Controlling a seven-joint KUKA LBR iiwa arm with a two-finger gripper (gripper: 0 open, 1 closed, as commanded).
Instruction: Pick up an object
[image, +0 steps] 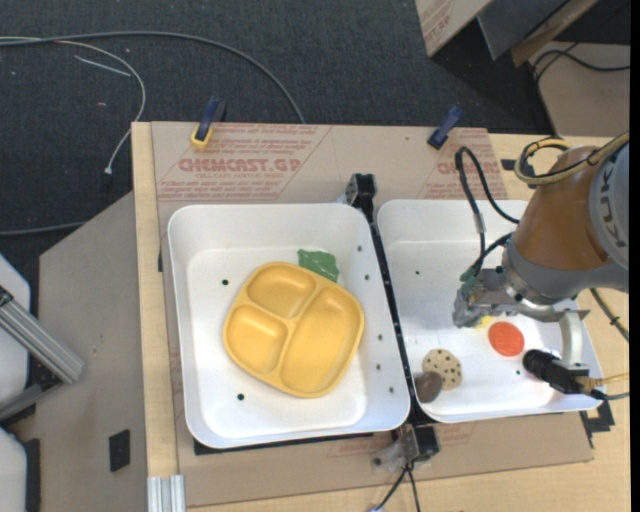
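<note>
the grey arm with its orange band reaches into the right shallow white bin (430, 225), its two-finger gripper (474, 312) low over the bin floor just left of a flat round orange-red piece (506, 339); whether it is released or clenched on anything cannot be told. a round tan cookie with dark chips (442, 367) and a small brown lump (429, 387) lie touching near that bin's front edge. in the left white bin (190, 250) a yellow plastic plate with three compartments (293, 329) partly covers a green leaf-shaped piece (320, 263) at its far edge.
</note>
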